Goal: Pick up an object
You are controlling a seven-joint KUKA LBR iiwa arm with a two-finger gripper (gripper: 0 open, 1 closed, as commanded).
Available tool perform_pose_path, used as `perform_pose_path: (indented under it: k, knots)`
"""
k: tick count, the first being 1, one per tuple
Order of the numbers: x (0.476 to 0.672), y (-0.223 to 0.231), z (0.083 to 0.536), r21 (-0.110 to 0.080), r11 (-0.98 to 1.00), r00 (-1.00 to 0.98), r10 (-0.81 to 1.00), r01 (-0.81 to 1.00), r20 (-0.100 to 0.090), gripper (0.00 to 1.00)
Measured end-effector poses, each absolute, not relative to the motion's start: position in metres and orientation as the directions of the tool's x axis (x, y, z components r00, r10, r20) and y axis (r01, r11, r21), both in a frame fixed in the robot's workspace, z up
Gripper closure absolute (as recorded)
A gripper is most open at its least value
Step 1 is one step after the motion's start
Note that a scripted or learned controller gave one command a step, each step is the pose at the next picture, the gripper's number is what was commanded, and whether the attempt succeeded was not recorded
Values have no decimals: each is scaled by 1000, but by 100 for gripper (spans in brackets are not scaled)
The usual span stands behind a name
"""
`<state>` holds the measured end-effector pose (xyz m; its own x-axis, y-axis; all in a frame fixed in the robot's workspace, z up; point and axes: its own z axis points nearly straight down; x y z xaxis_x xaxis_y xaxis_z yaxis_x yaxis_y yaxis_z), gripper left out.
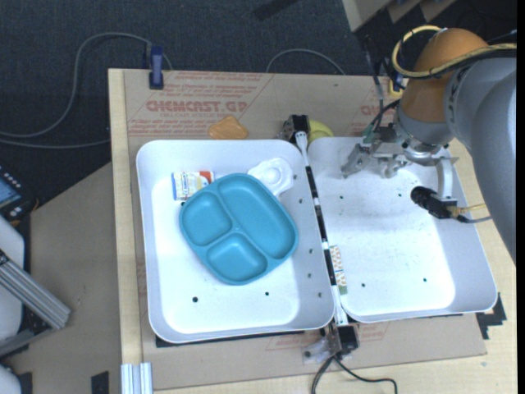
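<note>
A blue divided plate (238,226) lies in the left bin (172,302), tilted a little. Behind its far left corner sits a small white carton (190,183) with red and blue print. A white cup-like piece (271,175) rests against the plate's far right edge. My gripper (371,164) hangs low over the far end of the right bin (394,277), well to the right of these objects. Its grey fingers (351,162) stand spread apart with nothing between them.
Behind the bins, an orange lump (228,127) and a yellow-green object (318,131) lie on the board. A black part with a yellow cable (431,202) reaches over the right bin's right side. The arm's orange band (439,72) fills the upper right.
</note>
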<state>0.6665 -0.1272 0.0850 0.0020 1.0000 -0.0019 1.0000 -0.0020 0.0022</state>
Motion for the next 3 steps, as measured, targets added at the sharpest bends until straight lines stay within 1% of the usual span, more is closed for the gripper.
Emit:
perform_pose_path:
  k: [1,2,3]
  knots:
    - [667,-99,85,-1,3,-3,1000,1000,1,0]
    - [667,-92,85,-1,1,-1,1000,1000,0,0]
    - [667,-114,86,1,-1,1,1000,1000,-2,0]
